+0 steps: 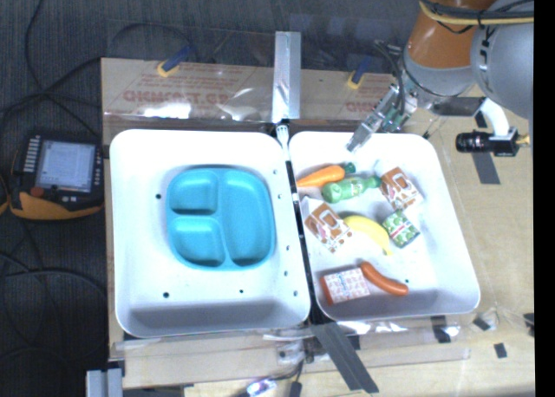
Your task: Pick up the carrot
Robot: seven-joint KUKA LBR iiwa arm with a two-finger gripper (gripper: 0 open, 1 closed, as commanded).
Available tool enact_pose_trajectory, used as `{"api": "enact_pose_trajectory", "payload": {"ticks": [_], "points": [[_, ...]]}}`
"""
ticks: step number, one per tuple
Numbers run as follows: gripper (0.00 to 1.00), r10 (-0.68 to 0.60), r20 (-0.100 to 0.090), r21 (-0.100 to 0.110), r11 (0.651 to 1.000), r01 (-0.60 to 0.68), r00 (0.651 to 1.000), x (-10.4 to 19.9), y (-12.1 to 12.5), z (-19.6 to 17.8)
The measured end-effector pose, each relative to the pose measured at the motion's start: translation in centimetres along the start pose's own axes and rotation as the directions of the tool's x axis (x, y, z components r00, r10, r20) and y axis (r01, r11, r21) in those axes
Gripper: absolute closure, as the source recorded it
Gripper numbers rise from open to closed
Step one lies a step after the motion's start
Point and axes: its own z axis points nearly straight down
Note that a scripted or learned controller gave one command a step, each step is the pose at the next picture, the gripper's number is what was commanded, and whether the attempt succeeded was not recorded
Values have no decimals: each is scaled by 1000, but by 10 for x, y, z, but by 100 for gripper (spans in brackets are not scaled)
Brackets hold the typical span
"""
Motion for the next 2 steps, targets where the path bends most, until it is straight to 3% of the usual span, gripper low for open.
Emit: {"api": "enact_pose_trajectory", "payload": {"ticks": [1,2], "points": [[100,319,0,5,948,-319,948,19,4,8],[100,643,2,6,766,-643,766,10,10,10]]}}
